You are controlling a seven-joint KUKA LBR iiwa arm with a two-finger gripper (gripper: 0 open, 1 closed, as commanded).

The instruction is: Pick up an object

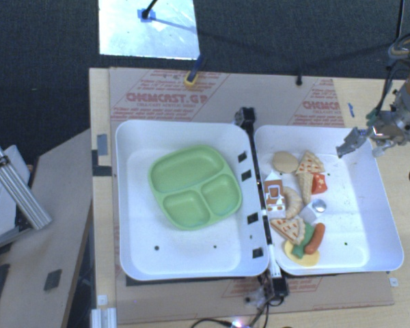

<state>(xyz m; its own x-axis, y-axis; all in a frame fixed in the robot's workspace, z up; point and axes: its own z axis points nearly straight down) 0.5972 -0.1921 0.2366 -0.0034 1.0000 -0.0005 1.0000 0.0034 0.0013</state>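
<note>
I hold my hand (352,144) above the right bin's (376,203) far edge, grip unreadable, because the toy food (297,203) clusters leftward.

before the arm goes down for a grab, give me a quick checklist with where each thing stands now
1. Gripper carries nothing: ok.
2. Gripper above the right bin, near its top edge: ok.
3. Gripper over the toy food pile: not ok, pile sits further left.
4. Pieces separated for a clean grasp: not ok, most touch.
5. Green tray out of the way in the left bin: ok.
6. Finger opening: cannot tell.
</note>
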